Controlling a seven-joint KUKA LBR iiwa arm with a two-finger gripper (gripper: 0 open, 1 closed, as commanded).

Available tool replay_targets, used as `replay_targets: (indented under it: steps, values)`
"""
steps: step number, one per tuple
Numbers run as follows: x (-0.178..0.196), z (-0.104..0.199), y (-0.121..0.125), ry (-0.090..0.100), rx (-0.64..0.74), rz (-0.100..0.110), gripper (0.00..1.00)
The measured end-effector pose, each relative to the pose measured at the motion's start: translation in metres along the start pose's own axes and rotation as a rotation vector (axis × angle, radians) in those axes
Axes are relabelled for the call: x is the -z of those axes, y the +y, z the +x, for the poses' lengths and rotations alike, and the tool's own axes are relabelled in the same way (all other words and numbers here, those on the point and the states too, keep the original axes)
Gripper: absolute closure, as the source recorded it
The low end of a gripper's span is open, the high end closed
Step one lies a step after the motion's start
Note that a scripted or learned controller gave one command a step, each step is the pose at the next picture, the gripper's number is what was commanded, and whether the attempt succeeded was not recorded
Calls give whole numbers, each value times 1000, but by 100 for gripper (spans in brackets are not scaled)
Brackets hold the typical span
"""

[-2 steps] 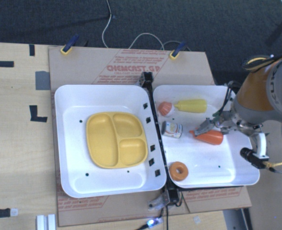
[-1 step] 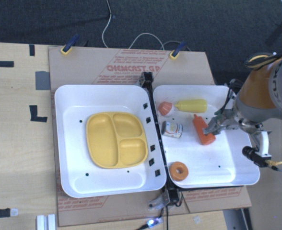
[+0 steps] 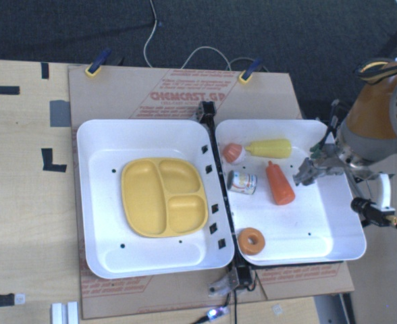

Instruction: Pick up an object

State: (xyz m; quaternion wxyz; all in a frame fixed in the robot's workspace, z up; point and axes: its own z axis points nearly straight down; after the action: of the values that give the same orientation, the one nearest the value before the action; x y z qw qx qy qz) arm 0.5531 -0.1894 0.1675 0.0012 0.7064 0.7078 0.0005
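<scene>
The left shallow white plastic bin (image 3: 94,181) holds just a yellow three-compartment plastic tray (image 3: 163,196), lying flat near its middle — out of the arm's way, I judge; the right shallow white plastic bin (image 3: 340,245) carries the candidates for picking. Along the divider lie a small reddish-orange round toy (image 3: 232,152), a short silver tin can on its side (image 3: 242,182) and an orange ring-shaped doughnut toy (image 3: 252,240); further right, a yellow corn-cob toy (image 3: 269,148) lies crosswise above an orange carrot-like toy (image 3: 279,184) (they sit close together). The two-finger gripper (image 3: 304,173) hangs just beside the carrot-like toy, likely its target; whether the claw is apart or together I cannot tell.
</scene>
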Motion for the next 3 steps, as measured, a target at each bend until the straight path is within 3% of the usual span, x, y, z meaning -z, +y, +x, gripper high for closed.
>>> replay_targets:
  steps: [1, 2, 3]
  values:
    - [53, 0, 2, -1, 0, -2, 100]
    - [42, 1, 1, 0, -1, 4, 100]
    - [39, 49, 6, 2, 4, 4, 100]
